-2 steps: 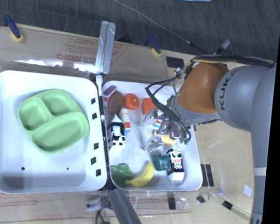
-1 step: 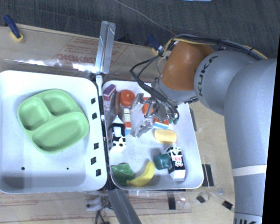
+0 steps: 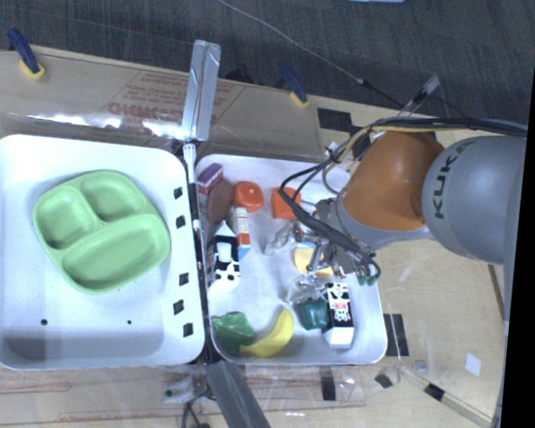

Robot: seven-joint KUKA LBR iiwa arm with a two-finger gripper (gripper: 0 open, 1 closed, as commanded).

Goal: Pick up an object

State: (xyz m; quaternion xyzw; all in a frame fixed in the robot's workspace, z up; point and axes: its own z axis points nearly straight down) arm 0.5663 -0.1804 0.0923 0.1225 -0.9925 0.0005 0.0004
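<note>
On the worktop [image 3: 259,104], the left bin [image 3: 2,230] holds a green divided plate [image 3: 101,228]. The right bin [image 3: 368,345] is crowded: banana [image 3: 274,336], orange-capped bottle [image 3: 243,211], cow-patterned box [image 3: 338,314]. The gripper [image 3: 324,266] hangs just above that box; its opening cannot be told.

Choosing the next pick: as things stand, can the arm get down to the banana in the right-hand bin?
Probably yes. The banana lies uncovered near the right bin's front wall, with the arm's tool hanging just behind it. The green item touching its left end may crowd a grasp.
</note>
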